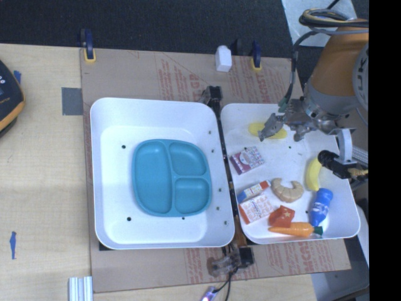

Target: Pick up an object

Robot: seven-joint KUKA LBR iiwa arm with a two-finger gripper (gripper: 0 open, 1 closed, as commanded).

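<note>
My gripper (285, 130) hangs over the far end of the right bin (351, 231), its two dark fingers spread apart, so it is open. A flat yellow piece (257, 129) lies on the bin floor beside the left fingertip (269, 131); nothing sits between the fingers. Nearer in the same bin lie a purple packet (246, 160), a yellow banana (312, 174), a beige pastry-like piece (288, 190), two red-and-white cartons (257, 200), a blue bottle (320, 207), a red piece (281, 216) and an orange carrot (292, 230).
The left bin (106, 168) holds a blue divided plate (171, 177). The grey and orange arm (335, 68) comes in from the upper right over the right bin's far corner. A dark clip (213, 95) sits where the bins meet at the back.
</note>
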